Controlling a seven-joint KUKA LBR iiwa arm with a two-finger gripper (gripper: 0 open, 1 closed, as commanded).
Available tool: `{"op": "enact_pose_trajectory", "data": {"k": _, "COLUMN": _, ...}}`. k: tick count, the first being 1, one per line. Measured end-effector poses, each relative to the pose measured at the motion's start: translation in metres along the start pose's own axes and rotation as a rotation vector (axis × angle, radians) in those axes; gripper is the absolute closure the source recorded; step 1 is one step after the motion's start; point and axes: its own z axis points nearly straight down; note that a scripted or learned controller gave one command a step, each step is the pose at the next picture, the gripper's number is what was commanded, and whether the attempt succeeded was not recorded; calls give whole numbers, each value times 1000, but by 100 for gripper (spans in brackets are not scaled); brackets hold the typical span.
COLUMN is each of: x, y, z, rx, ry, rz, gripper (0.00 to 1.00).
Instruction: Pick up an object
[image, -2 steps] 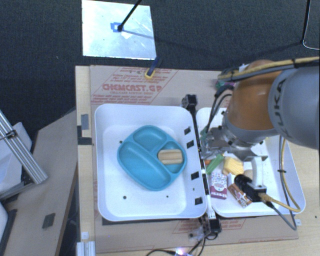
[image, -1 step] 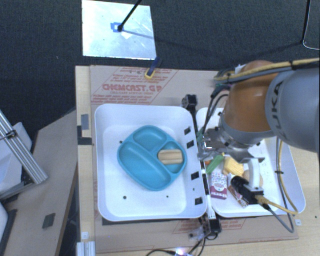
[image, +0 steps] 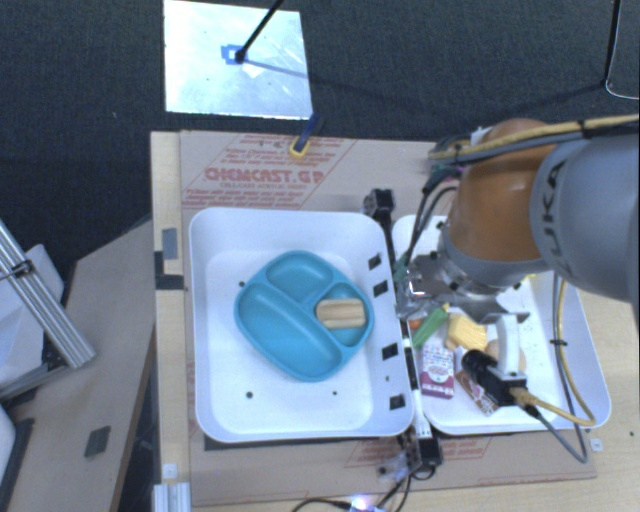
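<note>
I am working at a bench (image: 612, 445) with two white bins side by side. My arm (image: 590, 215) comes in from 3 o'clock and hangs over the right bin (image: 580, 372). My hand (image: 420, 308) is down low at the 9 o'clock side of that bin, close to the wall between the two bins. My big wrist is in the way, so I cannot tell if my hand is apart or together, or if it has got anything. A few small things lie in a bunch in the right bin, near my hand. A green thing (image: 431, 325) is just at 5 o'clock from my hand. A yellow thing (image: 466, 331) is right beside the green one, at its 3 o'clock. A red and white packet (image: 437, 368) lies at 6 o'clock from the green thing. In the middle of the left bin (image: 215, 300) is a blue plate (image: 290, 320) with parts. A tan block (image: 341, 313) lies in the part at the plate's 3 o'clock.
</note>
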Motion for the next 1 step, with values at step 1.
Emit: {"op": "enact_pose_trajectory", "data": {"k": 1, "x": 6, "y": -6, "z": 0, "rx": 2, "ry": 0, "rz": -3, "gripper": 100}}
